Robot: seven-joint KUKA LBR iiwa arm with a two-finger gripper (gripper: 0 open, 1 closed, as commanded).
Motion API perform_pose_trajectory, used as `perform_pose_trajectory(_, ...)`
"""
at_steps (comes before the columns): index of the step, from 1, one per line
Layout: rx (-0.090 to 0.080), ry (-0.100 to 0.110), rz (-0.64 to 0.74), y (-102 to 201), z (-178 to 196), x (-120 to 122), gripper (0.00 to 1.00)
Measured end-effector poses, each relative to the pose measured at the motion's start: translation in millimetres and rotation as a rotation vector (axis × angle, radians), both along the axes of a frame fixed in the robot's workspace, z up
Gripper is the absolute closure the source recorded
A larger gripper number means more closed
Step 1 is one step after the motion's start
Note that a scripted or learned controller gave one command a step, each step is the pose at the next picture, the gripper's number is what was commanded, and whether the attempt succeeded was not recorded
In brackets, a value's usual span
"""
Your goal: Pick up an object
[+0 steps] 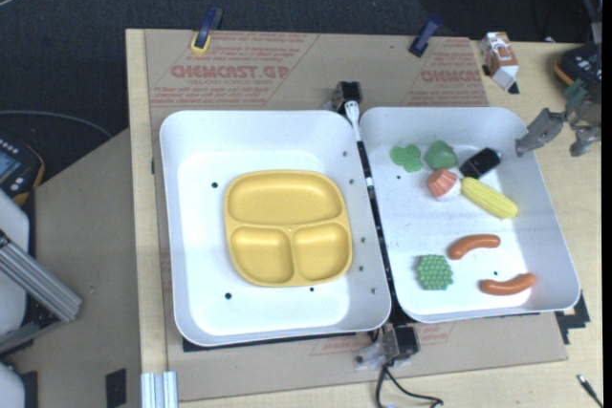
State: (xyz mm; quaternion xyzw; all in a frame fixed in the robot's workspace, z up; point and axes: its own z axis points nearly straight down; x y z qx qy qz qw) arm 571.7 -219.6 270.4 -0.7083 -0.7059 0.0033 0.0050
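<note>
While gripper [557, 133] hovers open, corn [490, 198] lies untouched.

Red print runs across the brown board [287, 62] under the bins. Behind the left bin it reads "CHEMCAST GP", with smaller lines beside it too blurred to read. Behind the right bin the same word shows, cut off.

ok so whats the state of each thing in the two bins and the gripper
yellow tray: flat in the left bin, compartments bare
corn: lying in the right bin
black block: lying beside the corn
two sausages: lying apart, neither held
green broccoli piece: sitting near the bin's front
gripper: at the right bin's far right edge, open, holding nothing
</note>
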Motion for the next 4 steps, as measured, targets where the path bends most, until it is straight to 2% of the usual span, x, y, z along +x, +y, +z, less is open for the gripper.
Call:
perform_pose_trajectory(1, -0.003, -0.013, 0.004, 1, 7, 2, 0.00)
perform_pose_trajectory(4, 0.006, -0.006, 0.006, 2, -180, 3, 0.00)
